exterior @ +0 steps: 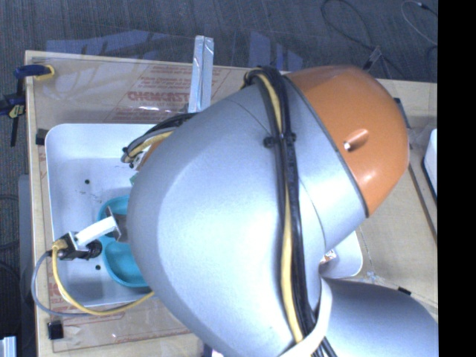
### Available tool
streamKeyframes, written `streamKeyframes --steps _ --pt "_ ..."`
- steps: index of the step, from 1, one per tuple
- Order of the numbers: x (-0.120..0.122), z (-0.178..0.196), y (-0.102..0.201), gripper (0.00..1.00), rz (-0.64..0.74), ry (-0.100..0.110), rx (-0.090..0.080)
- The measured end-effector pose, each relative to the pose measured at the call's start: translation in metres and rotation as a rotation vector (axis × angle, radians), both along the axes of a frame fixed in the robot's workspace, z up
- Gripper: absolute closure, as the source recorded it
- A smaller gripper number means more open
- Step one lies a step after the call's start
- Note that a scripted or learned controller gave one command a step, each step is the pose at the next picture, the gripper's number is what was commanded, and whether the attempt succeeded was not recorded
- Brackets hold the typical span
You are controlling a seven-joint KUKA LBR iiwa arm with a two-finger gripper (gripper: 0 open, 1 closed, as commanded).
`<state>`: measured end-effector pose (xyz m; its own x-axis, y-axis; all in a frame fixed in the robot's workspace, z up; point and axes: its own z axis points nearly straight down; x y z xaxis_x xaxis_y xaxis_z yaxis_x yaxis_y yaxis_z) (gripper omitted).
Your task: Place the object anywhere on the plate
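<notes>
A blue plate (123, 268) lies in the left white bin (68, 162), near its right side. The arm's grey and orange bulk (253, 199) covers most of the plate, so only its left rim shows. My gripper (117, 227) reaches down over the plate's left part, and the arm hides nearly all of it. No object is visible on the exposed part of the plate or at the gripper.
A strip of the right bin (351, 262) shows beside the arm, with a small pale thing (329, 256) at its edge. A clear sheet and an upright post (202, 73) stand behind the left bin. A blue clamp (30, 71) grips the bench's far left corner.
</notes>
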<state>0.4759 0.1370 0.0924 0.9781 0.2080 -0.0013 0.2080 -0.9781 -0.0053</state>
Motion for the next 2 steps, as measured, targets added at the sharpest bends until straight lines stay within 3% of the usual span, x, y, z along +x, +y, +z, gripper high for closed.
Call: streamKeyframes --steps 1,2 --pt "-0.001 0.001 -0.014 1.00 0.256 0.004 0.024" --pt "-0.001 -0.002 0.042 1.00 0.079 0.002 -0.004"
